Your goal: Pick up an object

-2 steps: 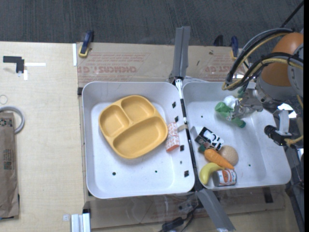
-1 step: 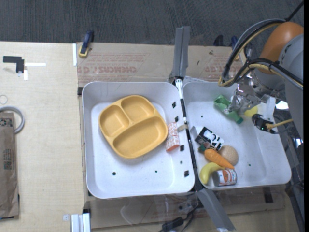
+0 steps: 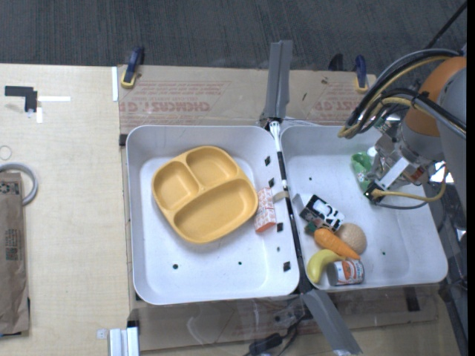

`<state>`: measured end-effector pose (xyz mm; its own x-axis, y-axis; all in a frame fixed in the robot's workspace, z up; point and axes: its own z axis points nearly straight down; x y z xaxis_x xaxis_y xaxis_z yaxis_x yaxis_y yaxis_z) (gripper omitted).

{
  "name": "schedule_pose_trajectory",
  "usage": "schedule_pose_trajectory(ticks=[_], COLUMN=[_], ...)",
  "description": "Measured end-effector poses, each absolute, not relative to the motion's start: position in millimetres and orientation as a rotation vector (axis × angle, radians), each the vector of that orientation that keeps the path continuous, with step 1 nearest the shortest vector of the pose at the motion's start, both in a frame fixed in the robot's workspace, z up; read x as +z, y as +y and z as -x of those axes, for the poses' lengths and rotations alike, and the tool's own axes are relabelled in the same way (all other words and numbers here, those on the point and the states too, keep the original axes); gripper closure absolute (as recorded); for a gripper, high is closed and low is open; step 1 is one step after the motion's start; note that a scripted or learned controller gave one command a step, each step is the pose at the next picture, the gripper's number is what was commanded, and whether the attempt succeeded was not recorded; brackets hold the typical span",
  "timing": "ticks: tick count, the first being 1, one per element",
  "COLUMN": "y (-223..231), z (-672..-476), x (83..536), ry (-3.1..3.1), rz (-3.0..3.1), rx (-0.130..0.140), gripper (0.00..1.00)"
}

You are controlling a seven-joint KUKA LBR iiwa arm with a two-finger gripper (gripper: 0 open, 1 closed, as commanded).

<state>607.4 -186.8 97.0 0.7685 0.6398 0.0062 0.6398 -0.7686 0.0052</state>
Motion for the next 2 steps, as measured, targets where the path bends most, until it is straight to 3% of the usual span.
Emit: schedule_pose_trajectory(ticks=[1, 2], y=[-195.2, -182.0], z=[-514.4, -550.0], x=[96.8, 113.5], ry=[1.304, 1.402], rz=[-2.851, -2.815], rx=[0.011, -0.008], gripper=[1.0, 1.0])
